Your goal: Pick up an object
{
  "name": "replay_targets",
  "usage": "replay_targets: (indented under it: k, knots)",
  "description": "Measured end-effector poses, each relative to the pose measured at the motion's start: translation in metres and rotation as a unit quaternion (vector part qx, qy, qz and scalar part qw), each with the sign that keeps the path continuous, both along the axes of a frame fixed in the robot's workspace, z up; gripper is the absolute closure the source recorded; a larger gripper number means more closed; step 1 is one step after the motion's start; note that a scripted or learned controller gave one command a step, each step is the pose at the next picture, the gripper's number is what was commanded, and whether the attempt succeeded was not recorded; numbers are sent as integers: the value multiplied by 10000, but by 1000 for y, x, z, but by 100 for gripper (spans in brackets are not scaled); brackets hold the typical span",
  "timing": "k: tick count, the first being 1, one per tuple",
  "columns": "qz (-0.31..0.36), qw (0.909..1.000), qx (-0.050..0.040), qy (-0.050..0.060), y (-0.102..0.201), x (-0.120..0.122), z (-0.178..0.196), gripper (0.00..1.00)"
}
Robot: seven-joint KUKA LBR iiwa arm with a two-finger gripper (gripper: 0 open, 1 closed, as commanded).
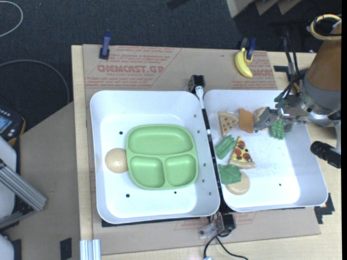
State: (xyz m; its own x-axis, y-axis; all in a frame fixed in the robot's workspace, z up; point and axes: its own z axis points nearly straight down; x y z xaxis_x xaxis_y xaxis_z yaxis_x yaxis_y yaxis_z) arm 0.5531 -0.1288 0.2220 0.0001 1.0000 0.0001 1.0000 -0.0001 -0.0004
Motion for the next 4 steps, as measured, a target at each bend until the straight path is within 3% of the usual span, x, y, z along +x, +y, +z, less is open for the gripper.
replay_targets:
  k: [1,2,3,4]
  knots:
    - [-3,10000,23,58,33,-72,-55,0]
    - [-5,10000,-7,-17,31,-67,-42,100]
    - [-44,10000,-6,25,-60,-77,-142,100]
    - [-1,10000,-6,-7,-59,-74,-137,100]
